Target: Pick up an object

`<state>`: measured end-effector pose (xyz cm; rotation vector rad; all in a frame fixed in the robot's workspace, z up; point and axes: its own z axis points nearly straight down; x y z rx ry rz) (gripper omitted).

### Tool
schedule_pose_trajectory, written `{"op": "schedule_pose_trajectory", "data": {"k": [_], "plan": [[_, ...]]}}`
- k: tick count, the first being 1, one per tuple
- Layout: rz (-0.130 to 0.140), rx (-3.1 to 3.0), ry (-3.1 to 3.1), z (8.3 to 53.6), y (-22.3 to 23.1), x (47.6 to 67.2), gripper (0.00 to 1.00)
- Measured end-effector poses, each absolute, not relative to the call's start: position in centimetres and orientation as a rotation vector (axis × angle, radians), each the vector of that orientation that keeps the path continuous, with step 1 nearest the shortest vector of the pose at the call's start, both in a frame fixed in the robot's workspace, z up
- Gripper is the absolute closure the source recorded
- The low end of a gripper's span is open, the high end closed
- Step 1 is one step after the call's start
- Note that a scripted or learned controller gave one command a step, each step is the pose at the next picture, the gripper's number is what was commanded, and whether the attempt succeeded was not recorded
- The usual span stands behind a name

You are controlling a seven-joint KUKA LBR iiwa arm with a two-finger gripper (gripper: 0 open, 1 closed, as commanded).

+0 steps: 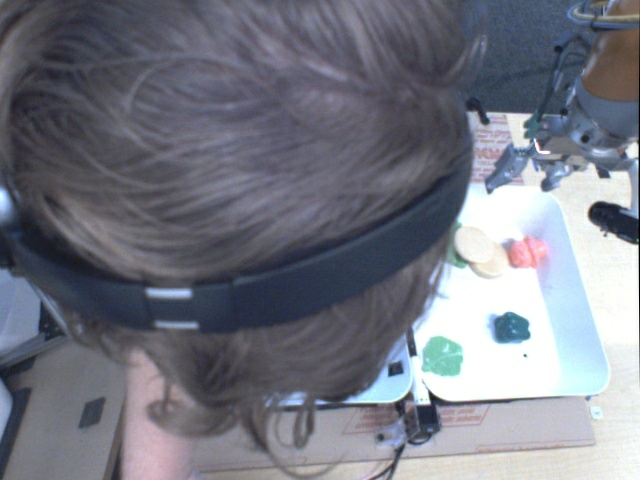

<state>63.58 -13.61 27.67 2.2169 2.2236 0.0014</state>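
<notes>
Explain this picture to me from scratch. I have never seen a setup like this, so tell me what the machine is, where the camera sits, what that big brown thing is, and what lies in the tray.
The camera is fixed above a workbench and looks down at a slant. The big brown shape is a person's head, leaning in close under the camera; the dark strap across the hair looks like a headband. It hides most of the bench.

At the upper right is a robot arm, grey with an orange band. Its jaws hang open above the far edge of a shallow white bin, holding nothing.

In the bin lie small objects: a tan round piece, a pink one, a dark teal one and a green one.
</notes>
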Motion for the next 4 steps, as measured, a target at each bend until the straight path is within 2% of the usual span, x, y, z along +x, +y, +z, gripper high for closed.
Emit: {"op": "schedule_pose_trajectory", "data": {"k": [3,4], "plan": [[-0.001,2.221,2.223,14.9,-13.9,62.6,0.0],[0.004,2.217,2.22,16.2,-13.9,62.8,1.0]]}}
